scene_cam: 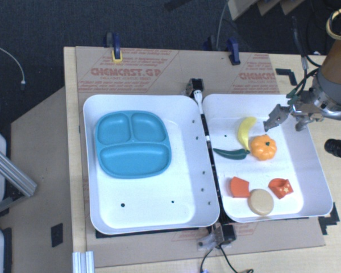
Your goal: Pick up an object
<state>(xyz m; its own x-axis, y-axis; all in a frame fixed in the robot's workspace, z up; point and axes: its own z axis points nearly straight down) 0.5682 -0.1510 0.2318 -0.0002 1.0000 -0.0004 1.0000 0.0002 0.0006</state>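
Gripper (288, 118) open and empty above right bin (312, 152), yellow banana (245, 131) just left of it, orange pumpkin (263, 148) below it touching the banana, green pepper (231, 152) left of pumpkin, blue divided plate (133, 144) in left bin (159, 209)

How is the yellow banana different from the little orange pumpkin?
The banana is yellow, long and curved; the pumpkin is orange, round and squat. The banana lies nearer the bin's far side, the pumpkin just in front of it. Both sit in the right bin.
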